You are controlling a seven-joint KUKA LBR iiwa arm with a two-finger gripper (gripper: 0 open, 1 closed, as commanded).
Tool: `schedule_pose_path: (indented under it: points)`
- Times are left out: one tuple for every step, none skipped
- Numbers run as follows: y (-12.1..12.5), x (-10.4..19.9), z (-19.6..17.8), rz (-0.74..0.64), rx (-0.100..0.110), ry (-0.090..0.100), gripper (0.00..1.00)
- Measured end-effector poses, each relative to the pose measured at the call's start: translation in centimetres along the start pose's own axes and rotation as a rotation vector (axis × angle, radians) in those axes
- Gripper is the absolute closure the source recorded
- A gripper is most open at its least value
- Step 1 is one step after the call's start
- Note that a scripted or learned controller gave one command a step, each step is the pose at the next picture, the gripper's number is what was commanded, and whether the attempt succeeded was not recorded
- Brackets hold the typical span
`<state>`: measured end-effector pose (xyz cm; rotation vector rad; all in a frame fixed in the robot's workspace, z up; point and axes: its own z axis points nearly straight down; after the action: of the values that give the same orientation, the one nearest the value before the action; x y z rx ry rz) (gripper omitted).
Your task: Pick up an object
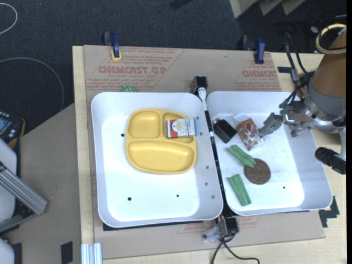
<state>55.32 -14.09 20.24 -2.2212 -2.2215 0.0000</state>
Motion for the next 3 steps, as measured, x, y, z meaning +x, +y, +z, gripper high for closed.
schedule_pose_path:
  points:
    - [-7.3,-1.7,11.8,0.007,0.01,0.004,0.0]
    - [-7.0,-8.2,11.4,-0.001,-0.007,0.008,0.0]
    - [-7.0,-8.1,10.3,-0.001,-0.012,-0.001,1.0]
